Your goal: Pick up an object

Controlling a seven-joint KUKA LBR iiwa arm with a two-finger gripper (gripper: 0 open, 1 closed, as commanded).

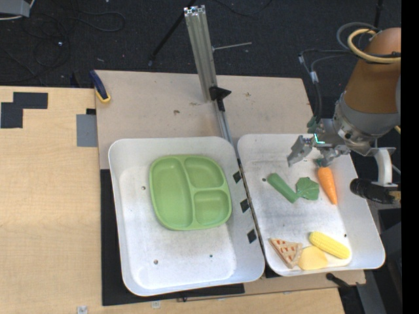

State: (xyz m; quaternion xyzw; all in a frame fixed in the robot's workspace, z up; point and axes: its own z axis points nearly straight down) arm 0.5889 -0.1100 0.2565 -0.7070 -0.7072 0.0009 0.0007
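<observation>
In the left bin (131,254) we see a glossy green plate (190,192) with three moulded compartments. In the scuffed right bin (366,254) lie a green broccoli piece (292,188), a tapered orange carrot (327,184), a pizza wedge (285,250) and knobbly yellow corn (329,244). The gripper (314,152) hovers above the carrot's upper end, fingers spread and grasping nothing; its metal parts blur together.

We see the tan counter (163,103) bearing two shallow white bins side by side, the left bin (131,254) and the right bin (366,254), edges nearly touching.
</observation>
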